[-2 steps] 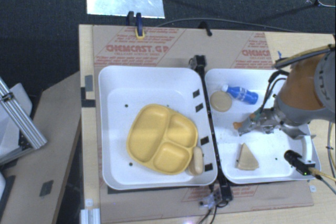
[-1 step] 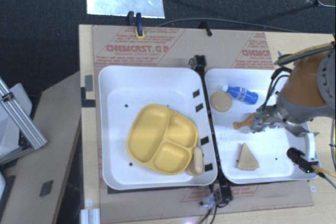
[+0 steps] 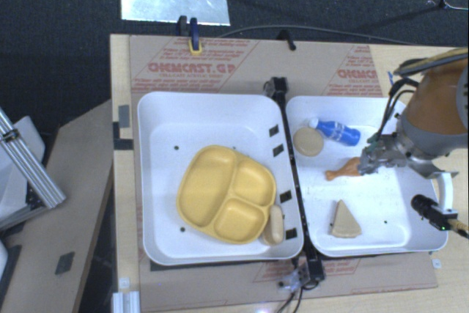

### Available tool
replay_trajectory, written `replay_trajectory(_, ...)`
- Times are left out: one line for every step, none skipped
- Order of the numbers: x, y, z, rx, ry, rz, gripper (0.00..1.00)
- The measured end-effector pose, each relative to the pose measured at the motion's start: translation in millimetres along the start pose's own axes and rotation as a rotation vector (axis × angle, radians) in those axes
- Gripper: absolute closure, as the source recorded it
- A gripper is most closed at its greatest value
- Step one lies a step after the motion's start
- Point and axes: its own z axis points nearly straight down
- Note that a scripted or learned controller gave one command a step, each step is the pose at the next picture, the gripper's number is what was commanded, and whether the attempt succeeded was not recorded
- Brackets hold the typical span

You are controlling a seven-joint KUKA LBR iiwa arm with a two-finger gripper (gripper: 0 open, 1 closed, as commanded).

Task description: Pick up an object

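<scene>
The right bin (image 3: 421, 234) holds a blue bottle (image 3: 338, 133), a round beige piece (image 3: 308, 142), an orange drumstick-shaped toy (image 3: 343, 171) and a tan wedge like a bread slice (image 3: 344, 221). My gripper (image 3: 374, 156) reaches in from the right and sits low over the right end of the orange toy, seemingly touching it. The arm's wrist hides how it meets the toy. The bottle lies just up and left of the gripper, and the wedge lies below it toward the bin's front.
The left bin (image 3: 165, 121) carries a yellow divided plate (image 3: 227, 193) with a small beige oblong piece (image 3: 275, 224) at its lower right corner. A black divider (image 3: 289, 172) runs between the bins. A grey frame (image 3: 29, 172) stands at the far left.
</scene>
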Motion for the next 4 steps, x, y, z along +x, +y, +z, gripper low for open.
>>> replay_trajectory(4, -1, -45, -0.002, 0.000, -0.001, 1.00)
replay_trajectory(3, 1, -99, -0.003, -0.001, -0.001, 1.00)
replay_trajectory(52, -4, -106, 0.002, 0.002, -0.005, 1.00)
replay_trajectory(105, 2, -95, 0.003, 0.003, -0.006, 1.00)
